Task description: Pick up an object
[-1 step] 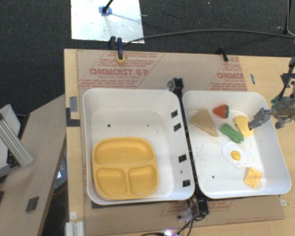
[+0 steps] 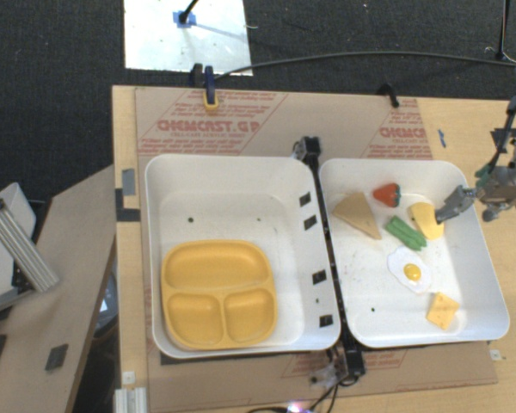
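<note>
The right bin [image 2: 490,269] holds several toy foods. A tan bread wedge [image 2: 357,213] lies at its upper left, with a red strawberry [image 2: 387,195] just right of it. Beside a green bean pod [image 2: 406,232] sits a yellow cheese piece [image 2: 426,220]. Lower down are a fried egg [image 2: 411,271] and a yellow cheese wedge [image 2: 443,311]. My gripper [image 2: 464,205] hovers over the bin's right rim, just right of the yellow cheese piece. Nothing shows in its grasp.
The left bin [image 2: 181,188] holds a yellow divided tray [image 2: 219,293] at its lower left. Black clips run along the divider between the bins [image 2: 320,248]. A cable arcs across the bench behind the bins. A white sheet [image 2: 185,24] lies at the far back.
</note>
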`<action>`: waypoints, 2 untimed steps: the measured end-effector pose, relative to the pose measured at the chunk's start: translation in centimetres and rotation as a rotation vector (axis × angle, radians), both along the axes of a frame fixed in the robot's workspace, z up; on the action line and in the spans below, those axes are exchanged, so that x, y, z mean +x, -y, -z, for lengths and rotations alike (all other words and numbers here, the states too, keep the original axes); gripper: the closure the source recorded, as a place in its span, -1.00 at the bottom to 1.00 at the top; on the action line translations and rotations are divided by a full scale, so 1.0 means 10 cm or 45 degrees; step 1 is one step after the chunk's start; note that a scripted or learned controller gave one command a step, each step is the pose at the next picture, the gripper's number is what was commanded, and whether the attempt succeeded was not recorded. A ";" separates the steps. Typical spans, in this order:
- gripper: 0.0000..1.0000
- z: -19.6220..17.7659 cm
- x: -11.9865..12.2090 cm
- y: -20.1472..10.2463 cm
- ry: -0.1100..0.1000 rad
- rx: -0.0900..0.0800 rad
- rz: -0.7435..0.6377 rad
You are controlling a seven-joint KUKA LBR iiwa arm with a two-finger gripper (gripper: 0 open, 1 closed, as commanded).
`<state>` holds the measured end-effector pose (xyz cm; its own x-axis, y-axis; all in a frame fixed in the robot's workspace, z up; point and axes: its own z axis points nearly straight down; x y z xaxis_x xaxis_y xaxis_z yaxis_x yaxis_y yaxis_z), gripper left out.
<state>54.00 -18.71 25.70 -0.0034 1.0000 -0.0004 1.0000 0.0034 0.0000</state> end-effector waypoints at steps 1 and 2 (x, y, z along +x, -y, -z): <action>-1.00 0.44 -0.05 -0.02 -0.004 0.001 0.002; -1.00 1.06 -0.12 -0.04 -0.007 0.003 0.003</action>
